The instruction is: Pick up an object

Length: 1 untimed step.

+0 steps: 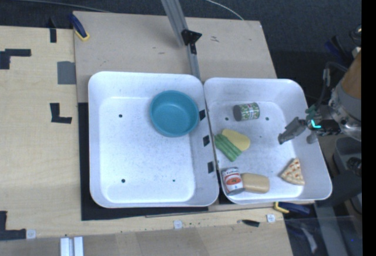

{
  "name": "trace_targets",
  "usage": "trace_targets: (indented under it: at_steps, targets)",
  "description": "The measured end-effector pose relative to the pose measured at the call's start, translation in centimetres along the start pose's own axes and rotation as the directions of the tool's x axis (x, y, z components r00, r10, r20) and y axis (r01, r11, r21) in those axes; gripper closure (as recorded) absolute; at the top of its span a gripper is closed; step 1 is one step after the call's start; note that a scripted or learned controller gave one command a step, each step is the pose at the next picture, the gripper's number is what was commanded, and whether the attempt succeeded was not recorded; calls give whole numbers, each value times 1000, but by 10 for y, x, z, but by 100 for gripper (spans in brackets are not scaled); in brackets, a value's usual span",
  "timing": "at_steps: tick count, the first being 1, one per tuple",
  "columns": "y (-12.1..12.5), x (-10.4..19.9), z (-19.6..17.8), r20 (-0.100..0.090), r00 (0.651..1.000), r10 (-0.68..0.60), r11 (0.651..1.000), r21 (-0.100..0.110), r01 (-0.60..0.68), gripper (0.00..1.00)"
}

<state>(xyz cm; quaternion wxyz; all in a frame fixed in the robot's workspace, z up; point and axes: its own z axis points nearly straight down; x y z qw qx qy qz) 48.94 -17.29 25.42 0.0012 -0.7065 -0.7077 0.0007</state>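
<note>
Claw (296,130) over the right bin's (276,86) edge, seemingly parted and empty, above pizza slice (292,172).

Open floor in right bin (267,87) centre, ringed by can (246,111), corn (232,143), pizza slice (292,172).

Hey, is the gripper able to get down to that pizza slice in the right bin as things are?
Probably yes. The gripper hangs over the right bin, close above the pizza slice, which lies apart from the other items near the bin's wall. That wall may crowd one finger.
</note>
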Motion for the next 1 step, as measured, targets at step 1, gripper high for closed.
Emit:
trace_targets:
  at_steps: [1]
  targets:
    - [0, 0, 0, 0, 1000, 0, 1000, -1, 0, 0]
